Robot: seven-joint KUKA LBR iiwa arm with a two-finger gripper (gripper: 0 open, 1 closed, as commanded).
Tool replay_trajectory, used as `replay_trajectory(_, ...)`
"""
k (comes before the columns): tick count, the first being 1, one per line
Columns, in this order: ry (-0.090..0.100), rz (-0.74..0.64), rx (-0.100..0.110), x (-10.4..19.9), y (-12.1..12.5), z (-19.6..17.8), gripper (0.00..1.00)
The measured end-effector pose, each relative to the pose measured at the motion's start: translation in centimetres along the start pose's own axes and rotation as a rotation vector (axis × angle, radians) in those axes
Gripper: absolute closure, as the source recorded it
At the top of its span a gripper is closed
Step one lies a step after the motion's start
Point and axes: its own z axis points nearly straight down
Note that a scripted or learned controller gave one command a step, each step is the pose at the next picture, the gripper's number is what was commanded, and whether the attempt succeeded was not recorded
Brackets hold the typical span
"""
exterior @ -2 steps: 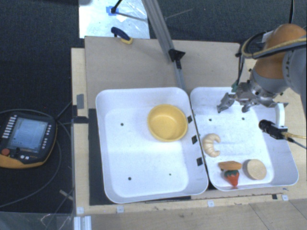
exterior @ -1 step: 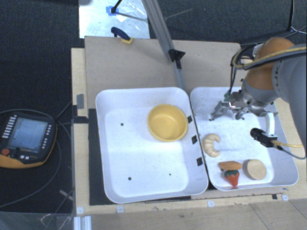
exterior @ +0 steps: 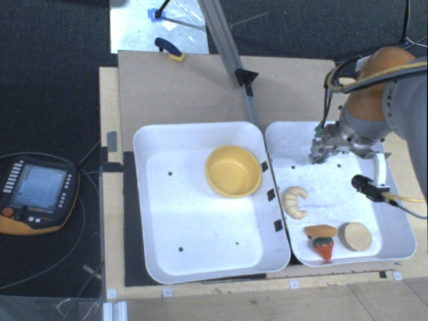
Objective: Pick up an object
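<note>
Over on the far left, off the bench on the dark carpet, there's a teach pendant [exterior: 37, 194] with its screen lit up and a cable looping off it. Then comes the bench [exterior: 294, 85] itself, a tan board, with a blue and yellow clamp [exterior: 168, 48] sitting at its far left edge and a grey tripod leg [exterior: 224, 35] slanting across the far side.

The left bin [exterior: 167, 246] has just a yellow bowl [exterior: 233, 170] in it, upright, toward the far right corner and close to the wall it shares with its neighbour.

The right bin [exterior: 287, 136] is where the small stuff lives. Nearest the shared wall is a pale croissant [exterior: 295, 201], roughly mid bin. Closer to the near edge there's an orange-brown bread-looking piece [exterior: 321, 231] with a red strawberry [exterior: 324, 247] touching it just on the near side, and right of those a round tan disc [exterior: 355, 236] lying flat, just beside them.

The arm comes in from the right, orange band [exterior: 378, 85] up top, and the gripper [exterior: 322, 149] hangs over the far part of the right bin, well apart from the croissant and the rest of the toy food. Honestly can't tell how it's set from here, it's just a dark cluster of metal. A black attachment [exterior: 368, 187] with a yellow cable sticks out near the wrist on the right.
</note>
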Motion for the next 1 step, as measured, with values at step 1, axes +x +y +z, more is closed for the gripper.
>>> replay_trajectory(1, 0.0, 0.0, -0.002, 0.11, -0.58, -4.67, 1.0)
